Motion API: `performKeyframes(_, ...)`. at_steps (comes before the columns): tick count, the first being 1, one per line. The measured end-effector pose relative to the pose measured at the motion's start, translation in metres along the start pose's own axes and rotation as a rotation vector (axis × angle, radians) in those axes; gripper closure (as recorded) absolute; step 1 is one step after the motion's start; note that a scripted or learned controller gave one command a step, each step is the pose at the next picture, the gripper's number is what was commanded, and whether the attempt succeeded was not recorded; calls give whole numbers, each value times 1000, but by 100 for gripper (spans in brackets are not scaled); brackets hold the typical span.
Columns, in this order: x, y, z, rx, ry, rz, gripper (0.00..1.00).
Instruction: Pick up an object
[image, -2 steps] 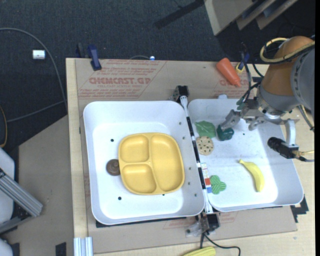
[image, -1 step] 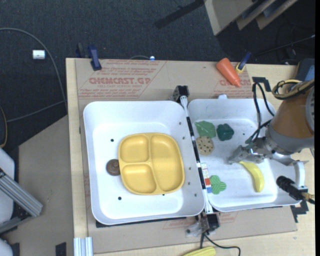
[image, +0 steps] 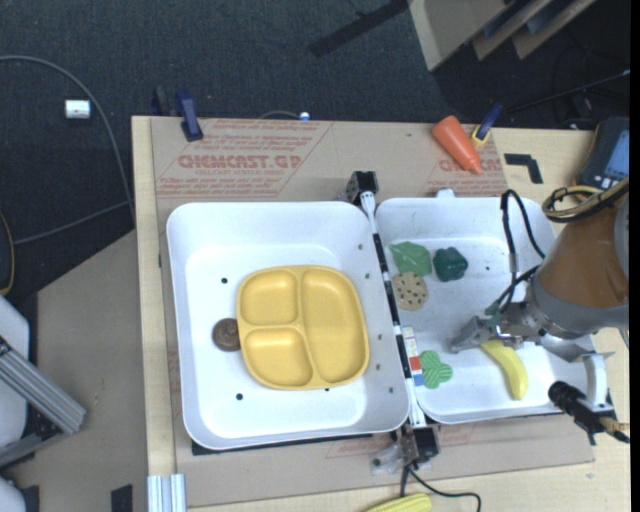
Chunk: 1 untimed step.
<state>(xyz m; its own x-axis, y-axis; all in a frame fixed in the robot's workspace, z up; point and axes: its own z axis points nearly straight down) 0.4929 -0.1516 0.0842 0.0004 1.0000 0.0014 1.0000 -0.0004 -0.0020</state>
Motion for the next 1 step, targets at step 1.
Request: performKeyframes(1,0,1,-10,-3,-1,1,100)
